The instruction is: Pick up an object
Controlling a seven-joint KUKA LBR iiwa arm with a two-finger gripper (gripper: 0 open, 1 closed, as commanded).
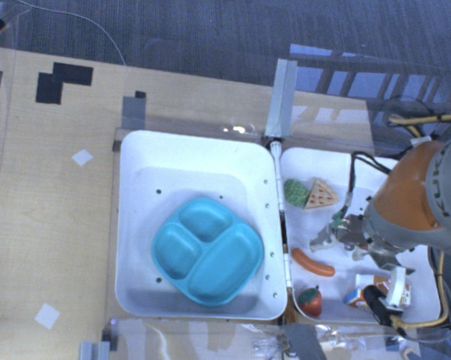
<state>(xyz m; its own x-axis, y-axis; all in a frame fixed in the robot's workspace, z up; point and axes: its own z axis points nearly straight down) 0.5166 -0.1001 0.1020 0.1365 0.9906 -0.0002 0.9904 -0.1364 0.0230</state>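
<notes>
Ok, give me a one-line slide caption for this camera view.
Arm's tool hovers over the right bin above a sausage, near a strawberry; blue plate in left bin.

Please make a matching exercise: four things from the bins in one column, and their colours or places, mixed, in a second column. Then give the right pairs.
Things:
1. divided plate
2. hot dog
3. broccoli
4. pizza slice

Descriptions:
A. green, at the right bin's far left
B. blue, in the left bin
C. triangular, tan, just right of the green piece
D. long, red-orange, middle of the right bin

Pairs: 1-B, 2-D, 3-A, 4-C
</notes>
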